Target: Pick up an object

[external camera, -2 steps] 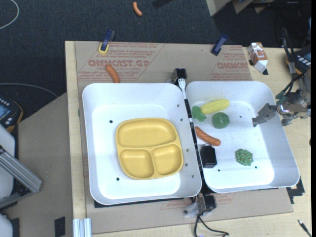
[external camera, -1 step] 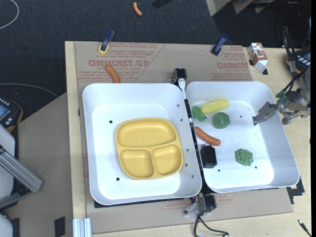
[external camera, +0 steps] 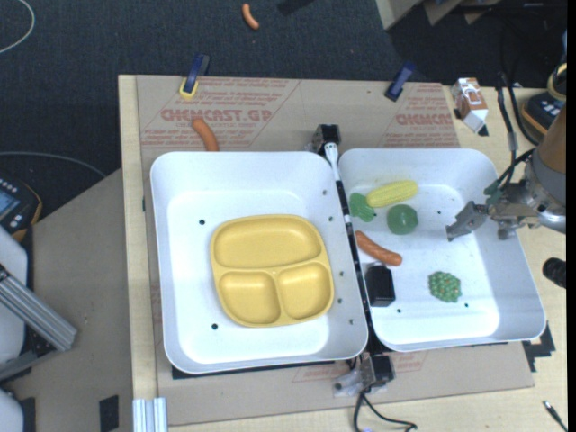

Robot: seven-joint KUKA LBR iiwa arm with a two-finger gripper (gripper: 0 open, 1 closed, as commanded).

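The right bin (external camera: 504, 313) holds a yellow corn cob (external camera: 392, 193), a green apple-like ball (external camera: 402, 219), a green leafy piece (external camera: 362, 207), an orange-red sausage (external camera: 378, 248), a black block (external camera: 381, 285) and a green broccoli floret (external camera: 445, 285). My gripper (external camera: 468, 220) hangs over the right half of this bin, above and to the right of the broccoli, pointing left. Its fingers stand apart with nothing between them.
The left bin (external camera: 180, 187) carries a yellow divided tray (external camera: 268, 268). An orange sausage (external camera: 206, 134) lies on the cardboard behind the left bin, and another small one (external camera: 250, 15) rests on the dark floor. Blue clamps (external camera: 193, 76) hold the board's back edge.
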